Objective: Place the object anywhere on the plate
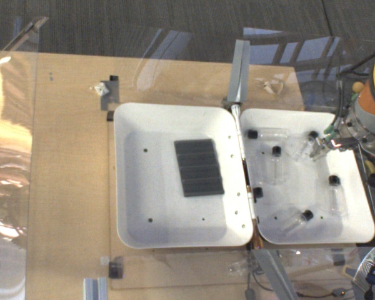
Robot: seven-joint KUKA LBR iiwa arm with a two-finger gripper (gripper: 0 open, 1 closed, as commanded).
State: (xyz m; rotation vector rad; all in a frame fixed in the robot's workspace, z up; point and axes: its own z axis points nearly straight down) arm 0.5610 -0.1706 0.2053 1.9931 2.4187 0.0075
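A dark grey ridged plate [199,167] lies flat in the middle of the left bin [134,186]. Several clear vials with black caps lie scattered in the right bin [356,227]: one at the back left [265,134], one upright-looking near the middle [275,161], one at the back right [307,144]. My gripper [325,144] reaches in from the right, low over the bin's back right corner, right beside that back right vial. Whether it touches the vial is unclear.
Two more vials lie near the right wall [335,195] and the front [298,220] of the right bin. A black cap [257,192] sits by the divider. A grey upright post [239,74] stands behind the bins' joint. Cables hang by the arm [369,111].
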